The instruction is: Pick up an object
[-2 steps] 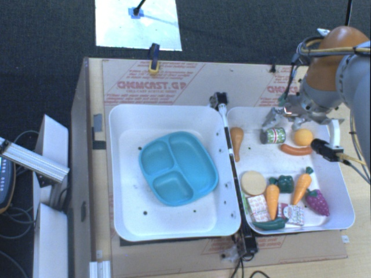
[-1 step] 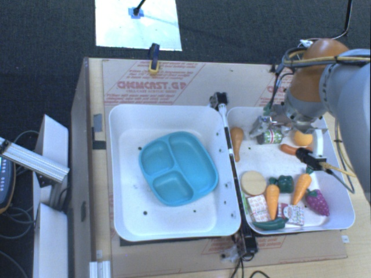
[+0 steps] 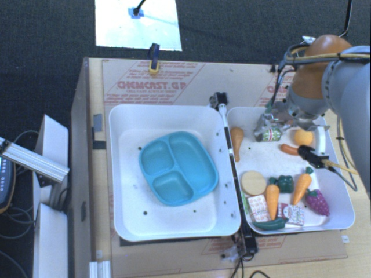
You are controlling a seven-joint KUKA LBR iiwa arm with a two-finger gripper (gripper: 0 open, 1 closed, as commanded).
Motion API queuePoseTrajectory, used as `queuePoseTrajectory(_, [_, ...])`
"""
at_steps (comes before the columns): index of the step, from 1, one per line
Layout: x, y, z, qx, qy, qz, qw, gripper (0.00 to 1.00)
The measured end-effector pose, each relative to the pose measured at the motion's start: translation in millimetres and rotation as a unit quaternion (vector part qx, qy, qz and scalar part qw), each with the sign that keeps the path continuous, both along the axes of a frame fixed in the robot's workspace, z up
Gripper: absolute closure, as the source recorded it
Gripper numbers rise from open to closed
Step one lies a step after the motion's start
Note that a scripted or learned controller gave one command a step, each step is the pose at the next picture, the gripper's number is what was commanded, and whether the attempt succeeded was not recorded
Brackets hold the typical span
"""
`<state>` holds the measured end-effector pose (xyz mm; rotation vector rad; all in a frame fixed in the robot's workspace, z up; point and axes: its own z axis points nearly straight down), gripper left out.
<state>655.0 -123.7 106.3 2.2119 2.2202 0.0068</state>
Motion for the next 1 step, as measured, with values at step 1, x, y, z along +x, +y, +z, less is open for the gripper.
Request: queuePoseTrajectory(1, [-83.2, 61.0, 79.2, 0.0016, 0.003, 0.000, 1.0000, 1.00])
